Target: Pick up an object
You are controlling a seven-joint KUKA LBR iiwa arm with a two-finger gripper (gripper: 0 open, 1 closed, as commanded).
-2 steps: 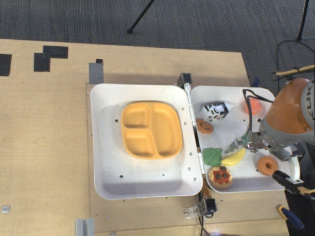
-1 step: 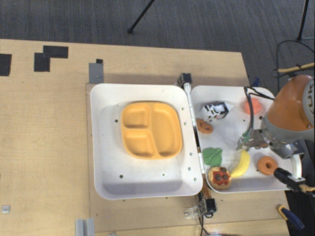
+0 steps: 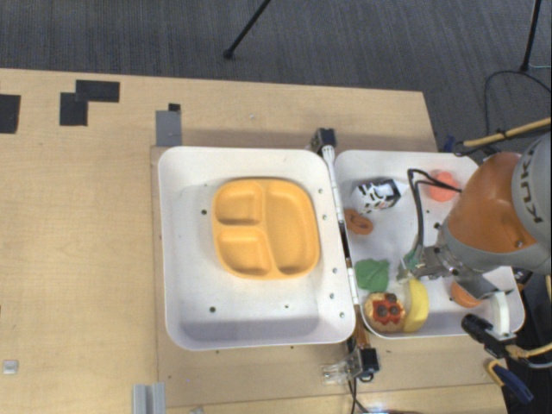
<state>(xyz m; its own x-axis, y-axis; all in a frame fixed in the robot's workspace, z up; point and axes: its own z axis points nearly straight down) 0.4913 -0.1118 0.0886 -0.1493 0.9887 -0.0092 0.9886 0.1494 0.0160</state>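
My gripper (image 3: pixel 421 266) hangs low over the right bin (image 3: pixel 392 164), under the grey wrist with its orange band (image 3: pixel 485 210). It stands just above the upper end of a yellow banana (image 3: pixel 418 306) and to the right of a green piece (image 3: pixel 373 274). Beside the banana, in the bin's front corner, lies a round toy with red and orange parts (image 3: pixel 385 310). Farther back are a black-and-white toy (image 3: pixel 377 194) and a small brown-orange piece (image 3: pixel 359 223). A pink object (image 3: pixel 442 185) and an orange one (image 3: pixel 466 297) are partly hidden by the arm.
The left bin (image 3: pixel 185 317) holds a yellow divided plate (image 3: pixel 263 227). A narrow divider (image 3: pixel 339 222) separates the two bins. Cables (image 3: pixel 416 205) loop beside the wrist. Wooden bench surrounds the bins, and grey carpet lies beyond its far edge.
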